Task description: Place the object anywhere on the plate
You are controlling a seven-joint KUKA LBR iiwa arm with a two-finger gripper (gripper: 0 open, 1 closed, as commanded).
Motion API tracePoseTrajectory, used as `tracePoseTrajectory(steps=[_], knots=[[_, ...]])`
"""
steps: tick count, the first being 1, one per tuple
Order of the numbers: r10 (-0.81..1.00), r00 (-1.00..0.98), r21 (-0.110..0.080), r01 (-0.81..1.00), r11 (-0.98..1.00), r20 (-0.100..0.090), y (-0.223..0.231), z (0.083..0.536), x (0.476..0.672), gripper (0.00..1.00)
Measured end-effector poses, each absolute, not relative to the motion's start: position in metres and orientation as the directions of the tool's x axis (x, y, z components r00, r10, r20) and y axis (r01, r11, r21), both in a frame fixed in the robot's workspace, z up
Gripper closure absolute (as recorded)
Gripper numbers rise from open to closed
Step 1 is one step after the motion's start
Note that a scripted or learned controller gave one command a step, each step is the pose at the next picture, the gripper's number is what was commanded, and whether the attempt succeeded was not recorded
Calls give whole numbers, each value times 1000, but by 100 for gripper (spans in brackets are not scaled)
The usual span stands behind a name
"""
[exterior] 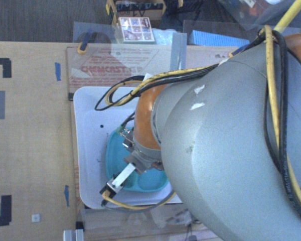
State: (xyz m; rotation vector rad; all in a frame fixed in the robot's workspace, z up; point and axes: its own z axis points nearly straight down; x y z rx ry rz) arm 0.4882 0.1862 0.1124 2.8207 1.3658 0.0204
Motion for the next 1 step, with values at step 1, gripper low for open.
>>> tracePoseTrajectory(steps=[1], knots=[[464,885,9,464,-886,28,218,107,535,100]])
